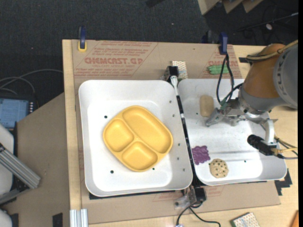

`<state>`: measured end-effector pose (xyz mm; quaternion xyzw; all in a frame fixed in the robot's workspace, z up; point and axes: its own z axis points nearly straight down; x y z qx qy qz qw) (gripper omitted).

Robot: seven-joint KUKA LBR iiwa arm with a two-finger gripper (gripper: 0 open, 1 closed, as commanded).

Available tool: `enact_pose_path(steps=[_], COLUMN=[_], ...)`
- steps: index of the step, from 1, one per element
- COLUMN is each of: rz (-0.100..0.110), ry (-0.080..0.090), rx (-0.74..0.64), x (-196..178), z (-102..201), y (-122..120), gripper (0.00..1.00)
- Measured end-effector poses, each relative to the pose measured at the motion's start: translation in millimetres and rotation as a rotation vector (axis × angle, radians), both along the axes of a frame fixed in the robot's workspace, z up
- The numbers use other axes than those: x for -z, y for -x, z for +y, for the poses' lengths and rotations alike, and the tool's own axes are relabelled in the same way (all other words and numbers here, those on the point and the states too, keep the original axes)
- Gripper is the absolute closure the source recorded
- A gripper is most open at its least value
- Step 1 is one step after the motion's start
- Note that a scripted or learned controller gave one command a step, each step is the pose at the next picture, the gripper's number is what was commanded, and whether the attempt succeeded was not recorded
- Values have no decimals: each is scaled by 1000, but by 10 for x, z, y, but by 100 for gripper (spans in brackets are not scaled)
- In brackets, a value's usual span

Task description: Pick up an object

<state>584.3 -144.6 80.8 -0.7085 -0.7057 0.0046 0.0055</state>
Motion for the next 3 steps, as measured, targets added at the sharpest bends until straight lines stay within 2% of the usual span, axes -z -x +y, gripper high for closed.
enact_pose_path(steps=[1,2,3], rz=[-23,-20,-19], ry=[2,3,-2], rx=[-9,-6,-9], x=[-53,-161,-1103], z=[376,354,966], y=[-847,-819,-205], gripper=[0,100,100])
